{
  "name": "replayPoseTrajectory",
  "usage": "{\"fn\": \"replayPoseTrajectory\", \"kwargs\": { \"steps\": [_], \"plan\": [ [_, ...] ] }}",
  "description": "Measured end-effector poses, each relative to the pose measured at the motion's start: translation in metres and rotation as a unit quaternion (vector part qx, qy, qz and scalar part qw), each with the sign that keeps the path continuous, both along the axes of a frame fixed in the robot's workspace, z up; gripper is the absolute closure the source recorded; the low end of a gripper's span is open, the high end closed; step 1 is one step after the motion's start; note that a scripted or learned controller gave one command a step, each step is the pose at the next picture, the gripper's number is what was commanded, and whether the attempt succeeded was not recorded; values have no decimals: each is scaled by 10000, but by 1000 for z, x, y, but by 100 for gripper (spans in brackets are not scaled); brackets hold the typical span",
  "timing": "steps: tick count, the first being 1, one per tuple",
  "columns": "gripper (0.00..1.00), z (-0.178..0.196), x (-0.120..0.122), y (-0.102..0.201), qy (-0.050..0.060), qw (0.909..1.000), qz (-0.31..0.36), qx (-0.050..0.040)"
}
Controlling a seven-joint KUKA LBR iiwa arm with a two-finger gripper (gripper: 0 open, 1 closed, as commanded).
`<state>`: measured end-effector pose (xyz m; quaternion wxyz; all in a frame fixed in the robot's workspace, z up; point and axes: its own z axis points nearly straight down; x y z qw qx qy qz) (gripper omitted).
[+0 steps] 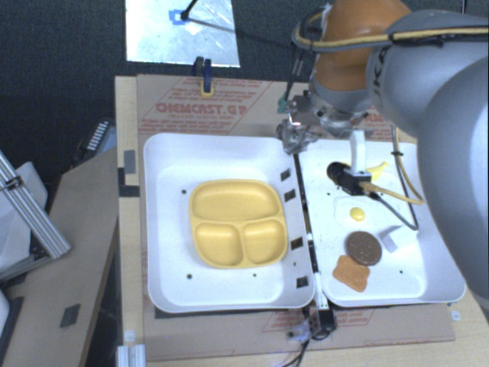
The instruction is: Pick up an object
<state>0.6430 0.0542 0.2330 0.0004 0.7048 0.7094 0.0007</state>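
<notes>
My gripper (293, 139) hangs over the back end of the divider between the two bins, above the right bin's (428, 281) far left corner. Nothing shows between its fingers. In the right bin lie a toy fried egg (354, 213) with a yellow yolk, a round brown patty (363, 248) in front of it, and an orange toast-like piece (352, 273) nearest the front edge. A small pale grey piece (389, 239) sits just right of the patty. All of these lie well in front of the gripper.
The left bin (164, 205) holds a yellow divided plate (235, 222) in its middle. The grey arm covers the back right of the right bin. A cardboard sheet (214, 105) lies behind the bins, with a clamp (205, 75) on its far edge.
</notes>
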Motion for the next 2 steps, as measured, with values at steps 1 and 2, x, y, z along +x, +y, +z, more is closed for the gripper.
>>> {"fn": "replayPoseTrajectory", "kwargs": {
  "steps": [1, 2],
  "plan": [
    [100, -4, -8, 52, 2, 10000, -4, -1],
    [0, -4, -8, 52, 2, 10000, -10, 0]
  ]
}}
